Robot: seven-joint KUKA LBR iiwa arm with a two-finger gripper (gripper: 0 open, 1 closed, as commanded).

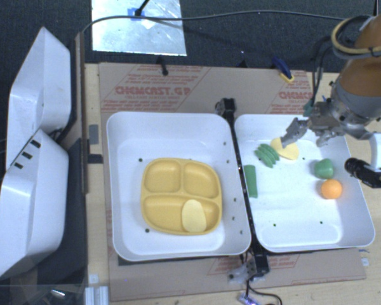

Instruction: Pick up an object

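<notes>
Claw [303, 134], fingers spread wide and holding nothing, hovers at the far side of the right bin [305, 237], just above a yellow piece [289, 151] touching a ridged green piece [266, 154]. Risk, as judged: closing may nudge both, or pinch only an edge.

Right white bin [305, 234]: near half bare, open passage. Far half crowded: green ridged piece [266, 154] touching pale yellow slice [287, 151]; green lump [324, 168] just beside orange ball [331, 189] at right. Green stick [250, 180] hugs left wall. Left white bin [124, 170]: yellow divided plastic tray [178, 192] fills centre, margins free.
</notes>
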